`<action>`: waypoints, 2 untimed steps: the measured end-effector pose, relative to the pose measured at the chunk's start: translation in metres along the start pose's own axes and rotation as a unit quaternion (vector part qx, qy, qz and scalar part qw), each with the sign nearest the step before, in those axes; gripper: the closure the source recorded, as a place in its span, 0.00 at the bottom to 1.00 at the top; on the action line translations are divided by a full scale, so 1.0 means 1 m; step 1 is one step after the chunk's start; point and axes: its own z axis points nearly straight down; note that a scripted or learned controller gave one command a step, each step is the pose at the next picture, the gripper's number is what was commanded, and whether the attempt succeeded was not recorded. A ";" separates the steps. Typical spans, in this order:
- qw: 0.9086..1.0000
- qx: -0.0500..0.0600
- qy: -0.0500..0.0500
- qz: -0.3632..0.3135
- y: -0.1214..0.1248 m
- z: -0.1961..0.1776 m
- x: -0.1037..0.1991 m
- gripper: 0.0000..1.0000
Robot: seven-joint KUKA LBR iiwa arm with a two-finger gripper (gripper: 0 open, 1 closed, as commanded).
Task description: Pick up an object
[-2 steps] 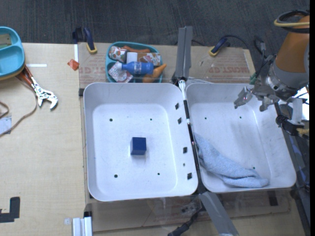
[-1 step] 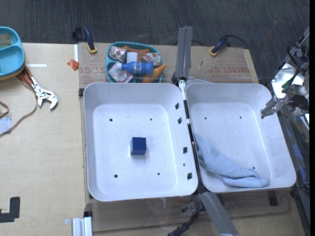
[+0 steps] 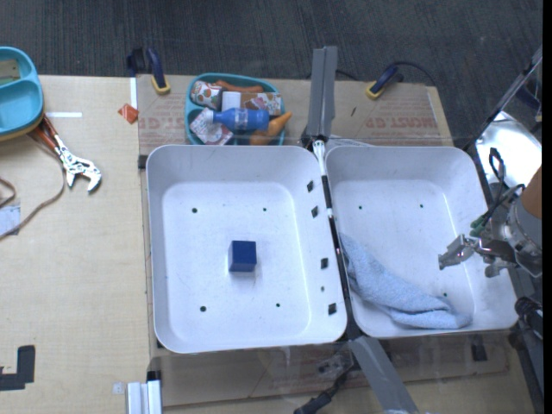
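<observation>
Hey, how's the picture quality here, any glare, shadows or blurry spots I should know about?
Camera view: even, soft light, with faint shadows under the blue block and the light blue cloth; strong glare on a shiny surface at the right edge; the gripper is slightly soft; the bins' straight rims look slightly bowed.

Blue cube (image 3: 243,255) in left bin (image 3: 164,231); tool (image 3: 461,253) above right bin (image 3: 414,179) (near cloth (image 3: 388,287)).

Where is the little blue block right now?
The blue block sits near the middle of the left bin, alone, well apart from the cloth in the right bin.
</observation>
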 end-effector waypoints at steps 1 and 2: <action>1.000 0.000 0.000 0.000 0.000 0.000 0.000 0.00; 1.000 0.000 0.000 0.001 0.001 -0.009 0.000 1.00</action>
